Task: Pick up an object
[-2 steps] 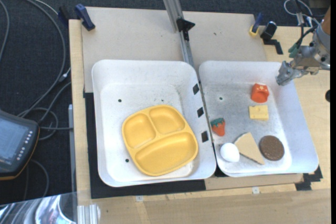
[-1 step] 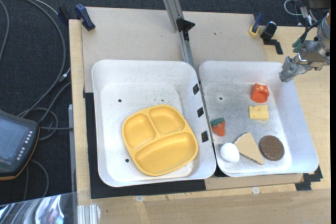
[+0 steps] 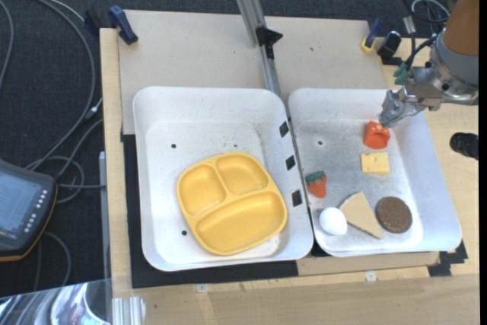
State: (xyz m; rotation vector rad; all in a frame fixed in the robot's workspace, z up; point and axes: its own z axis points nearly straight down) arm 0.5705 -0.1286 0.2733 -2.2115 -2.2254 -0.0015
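Nearest us, in the right bin (image 3: pixel 434 186), we list a white egg (image 3: pixel 332 221), a tan wedge (image 3: pixel 364 214) and a brown disc (image 3: pixel 394 215); further back, a yellow cheese square (image 3: pixel 374 164), a small red-and-green piece (image 3: pixel 316 183) and an orange-red piece (image 3: pixel 376 135). We find the gripper (image 3: pixel 396 109) just above that orange-red piece; whether its fingers are parted or hold anything we cannot tell. Left bin (image 3: pixel 152 133): one yellow divided plate (image 3: pixel 230 202). Both bins sit on a pale wooden bench (image 3: pixel 198 49) over dark carpet (image 3: pixel 46 49) strewn with cables.
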